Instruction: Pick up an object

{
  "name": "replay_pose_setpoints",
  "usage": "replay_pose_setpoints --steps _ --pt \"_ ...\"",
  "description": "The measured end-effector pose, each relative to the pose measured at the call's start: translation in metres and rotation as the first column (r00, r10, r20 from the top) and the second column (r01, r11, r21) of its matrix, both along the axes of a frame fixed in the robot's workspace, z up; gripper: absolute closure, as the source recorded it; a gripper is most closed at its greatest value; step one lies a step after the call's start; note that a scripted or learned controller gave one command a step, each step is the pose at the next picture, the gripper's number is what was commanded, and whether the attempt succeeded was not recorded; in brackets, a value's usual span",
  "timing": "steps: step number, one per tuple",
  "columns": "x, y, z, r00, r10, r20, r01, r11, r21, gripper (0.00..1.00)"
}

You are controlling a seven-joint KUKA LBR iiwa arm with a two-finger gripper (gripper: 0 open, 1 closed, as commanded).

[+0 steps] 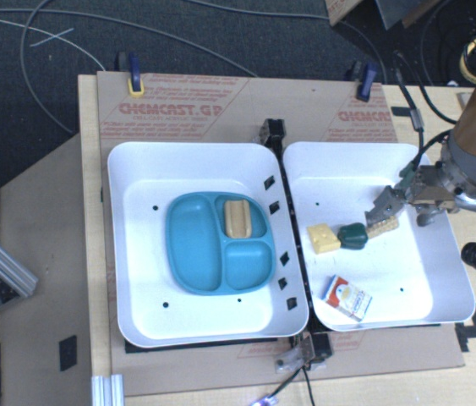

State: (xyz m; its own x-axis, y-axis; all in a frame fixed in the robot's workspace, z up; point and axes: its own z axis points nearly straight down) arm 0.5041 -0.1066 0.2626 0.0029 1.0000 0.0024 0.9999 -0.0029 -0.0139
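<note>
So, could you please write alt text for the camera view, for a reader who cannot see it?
A robot arm's claw hangs low in the right bin, beside a dark green object and a yellow block, with a small carton nearer the front. The left bin holds a blue divided plate carrying a tan block.

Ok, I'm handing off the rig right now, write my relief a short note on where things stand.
End effector: low over the right bin, just right of the dark green object; grip state unclear, nothing visibly held.
Right bin: dark green object touching the yellow block; small red and white box near the front edge.
Left bin: blue divided plate with a tan block in its upper right compartment.
Done: approach only.
Left: grasp and lift one object, probably the green one.
</note>
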Motion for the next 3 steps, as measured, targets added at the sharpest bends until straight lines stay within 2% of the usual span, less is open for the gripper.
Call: replay_pose_setpoints --steps 1,3 --pt "0.002 0.0 0.006 1.0 0.003 0.013 -0.003 1.0 -0.002 0.0" --pt "-0.001 0.004 -0.121 1.0 0.002 0.005 -0.002 1.0 0.001 0.0"
